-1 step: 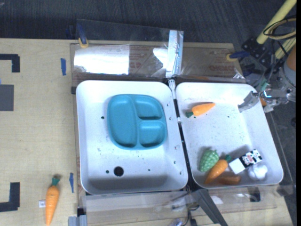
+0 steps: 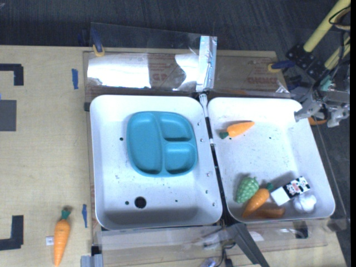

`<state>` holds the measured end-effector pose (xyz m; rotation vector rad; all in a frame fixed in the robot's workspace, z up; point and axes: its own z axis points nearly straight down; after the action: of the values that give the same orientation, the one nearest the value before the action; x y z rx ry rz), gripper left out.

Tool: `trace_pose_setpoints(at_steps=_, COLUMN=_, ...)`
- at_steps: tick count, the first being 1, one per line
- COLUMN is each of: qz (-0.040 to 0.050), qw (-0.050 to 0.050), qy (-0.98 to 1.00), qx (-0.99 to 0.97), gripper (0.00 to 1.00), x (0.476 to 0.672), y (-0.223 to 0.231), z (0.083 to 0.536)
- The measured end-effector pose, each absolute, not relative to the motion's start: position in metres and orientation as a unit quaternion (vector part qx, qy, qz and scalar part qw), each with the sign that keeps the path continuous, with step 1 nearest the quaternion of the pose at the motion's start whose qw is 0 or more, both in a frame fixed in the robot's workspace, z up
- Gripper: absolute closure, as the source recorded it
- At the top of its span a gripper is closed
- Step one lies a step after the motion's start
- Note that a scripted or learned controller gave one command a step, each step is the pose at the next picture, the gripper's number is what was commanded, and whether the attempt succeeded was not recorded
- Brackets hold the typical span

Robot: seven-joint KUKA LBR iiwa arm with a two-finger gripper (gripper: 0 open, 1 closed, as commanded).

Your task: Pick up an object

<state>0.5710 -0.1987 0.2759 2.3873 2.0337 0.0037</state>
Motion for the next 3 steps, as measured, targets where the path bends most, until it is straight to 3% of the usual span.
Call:
trace_pose_setpoints(at_steps=1, qz=0.0008, qw=0.003, qy=0.649, qx=0.76, gripper=1.0, x=0.572, y=-0.198, z=0.285)
trace_pose_setpoints(at_steps=2, qz=0.0003, qw=0.003, qy=0.649, qx=0.76, gripper=0.0, x=0.572, y=-0.198, z=0.285)
trace_pose_setpoints(at_steps=3, qz=-0.0013, qw=-0.003, qy=0.69, qx=0.724, gripper=0.0, x=0.623, y=-0.141, z=0.193)
